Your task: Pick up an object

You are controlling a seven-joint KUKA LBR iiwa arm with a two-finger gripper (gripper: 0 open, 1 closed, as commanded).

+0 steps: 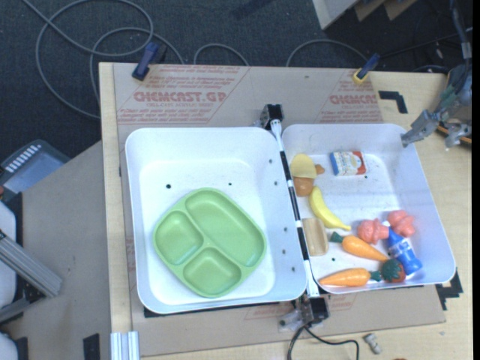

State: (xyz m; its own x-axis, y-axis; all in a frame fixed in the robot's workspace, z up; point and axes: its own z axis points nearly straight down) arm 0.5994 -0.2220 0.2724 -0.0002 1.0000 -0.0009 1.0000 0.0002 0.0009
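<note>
Grey pincer (417, 132) beside right bin (429, 201)

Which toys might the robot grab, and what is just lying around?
For the job: banana, two carrots, small carton, blue bottle, pink toy, gripper.
Lying about: green plate, blue clamp, cables.

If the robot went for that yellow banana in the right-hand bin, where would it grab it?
Probably across the middle of the banana, coming straight down. It lies flat on the bin floor, its narrow curved body running diagonally, so fingers could close across its width; the ice-cream cone crowds its upper end.
</note>
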